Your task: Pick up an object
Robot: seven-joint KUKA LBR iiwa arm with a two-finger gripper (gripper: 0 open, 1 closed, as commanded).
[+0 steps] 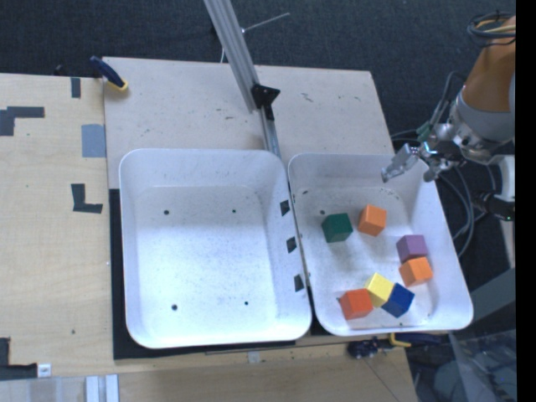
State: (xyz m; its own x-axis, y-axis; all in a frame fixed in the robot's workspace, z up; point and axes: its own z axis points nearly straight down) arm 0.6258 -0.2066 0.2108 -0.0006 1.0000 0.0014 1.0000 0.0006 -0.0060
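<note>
Blocks are gathered in the right bin (435, 224), and that is where a pick has to be made. A green block (337, 226) and an orange block (373, 219) are seen side by side near the middle of that bin, close together but with a sliver of white between them. A purple block (411, 246) is set just above a second orange block (416, 270) by the right wall. Down at the near end, a red block (356, 303), a yellow block (380, 288) and a blue block (398, 300) are packed together, touching.

The end effector (410, 164) is held over the far right corner of the bin, above the rim, well apart from every block. Nothing is gripped by it; how far it is open cannot be told, as its tip is too small and blurred.

Trouble is easily imagined from here. If the tight cluster at the near end is chosen, a neighbour is likely to be nudged or two blocks pinched at once, and the grip lost. If the purple or lower orange block is targeted, the sloped wall may be struck on the way down. The green and upper orange blocks are judged the safer picks, being more in the open. The left bin (134, 224) is not involved.
</note>
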